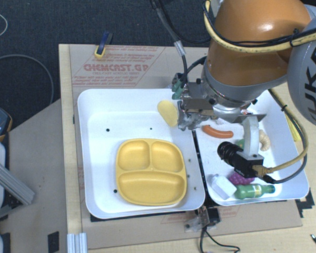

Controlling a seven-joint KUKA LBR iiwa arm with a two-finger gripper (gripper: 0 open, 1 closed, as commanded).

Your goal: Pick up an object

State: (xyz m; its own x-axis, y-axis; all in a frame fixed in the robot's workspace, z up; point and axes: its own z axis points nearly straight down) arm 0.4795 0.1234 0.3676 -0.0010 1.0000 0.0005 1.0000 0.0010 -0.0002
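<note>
Lemon-yellow toy piece (167, 113), at the left bin's (89, 141) two o'clock corner just beside the pincer (188, 115), looks light, smooth and slippery to us, best pinched across its narrow middle; whether the pincer is apart we cannot tell.

A brown cardboard sheet (121, 62) with red print lies under both bins, a small blue-and-yellow clip (102, 45) at its far edge, dark carpet (42, 15) all around.
</note>
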